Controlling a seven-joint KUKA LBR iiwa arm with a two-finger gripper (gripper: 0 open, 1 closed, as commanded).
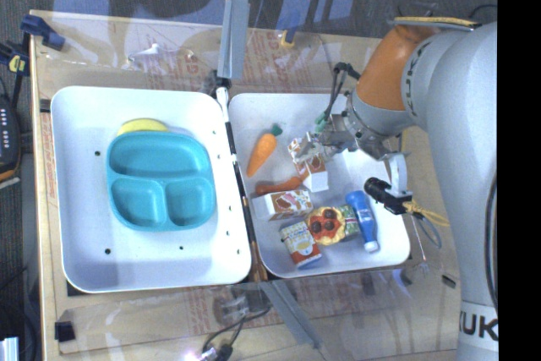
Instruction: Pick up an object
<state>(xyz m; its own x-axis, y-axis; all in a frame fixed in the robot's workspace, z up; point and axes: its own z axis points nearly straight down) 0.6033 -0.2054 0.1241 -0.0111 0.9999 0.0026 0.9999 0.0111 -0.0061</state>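
Along the right bin's [404, 254] near edge lie a can [300, 243], a pizza toy [328, 225] and a blue bottle [363, 220]; mid-bin a packet [306, 152] sits beneath the gripper [325, 138], whose state cannot be told. Toward the far-left corner a carrot [261, 150] is seen: judged light, stiff, best gripped across its thick middle.

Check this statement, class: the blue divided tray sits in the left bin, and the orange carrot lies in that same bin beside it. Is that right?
Not quite. The camera view shows the blue divided tray in the left bin, but the orange carrot lies in the right bin, among the small food packets.
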